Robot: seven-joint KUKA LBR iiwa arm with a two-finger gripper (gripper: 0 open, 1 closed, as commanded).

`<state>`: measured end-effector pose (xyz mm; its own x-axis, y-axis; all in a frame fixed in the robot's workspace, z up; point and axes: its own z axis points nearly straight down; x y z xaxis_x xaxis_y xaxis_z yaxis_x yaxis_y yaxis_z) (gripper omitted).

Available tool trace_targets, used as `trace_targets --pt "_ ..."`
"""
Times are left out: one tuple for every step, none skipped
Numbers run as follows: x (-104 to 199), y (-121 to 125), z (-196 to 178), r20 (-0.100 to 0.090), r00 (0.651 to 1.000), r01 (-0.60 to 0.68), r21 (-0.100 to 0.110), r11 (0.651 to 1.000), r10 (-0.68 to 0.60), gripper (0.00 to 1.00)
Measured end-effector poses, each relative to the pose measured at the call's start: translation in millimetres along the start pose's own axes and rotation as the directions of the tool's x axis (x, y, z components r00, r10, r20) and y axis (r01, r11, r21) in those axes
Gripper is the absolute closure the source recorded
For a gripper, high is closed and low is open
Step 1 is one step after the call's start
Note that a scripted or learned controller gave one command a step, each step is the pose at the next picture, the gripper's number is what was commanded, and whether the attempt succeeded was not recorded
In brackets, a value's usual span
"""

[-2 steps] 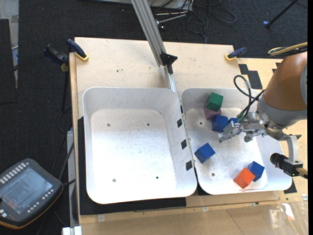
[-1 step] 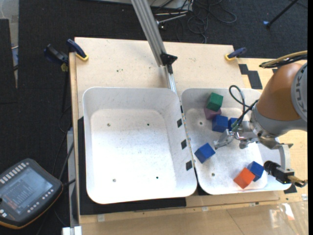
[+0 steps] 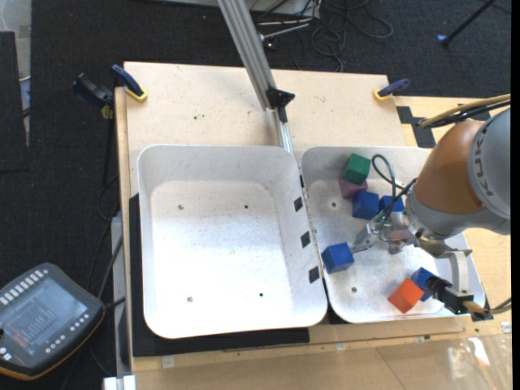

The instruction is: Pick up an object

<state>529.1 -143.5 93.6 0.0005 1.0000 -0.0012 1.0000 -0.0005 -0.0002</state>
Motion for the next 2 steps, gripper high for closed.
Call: trace_targets --pt "0.1 0.7 -11.9 -0.001 1.0 0.0 -0.002 1.0 0.0 1.0" --pt "-3.9 7.1 -56.3 0.001 1.0 0.002 -0.006 1.0 -0.002 1.0"
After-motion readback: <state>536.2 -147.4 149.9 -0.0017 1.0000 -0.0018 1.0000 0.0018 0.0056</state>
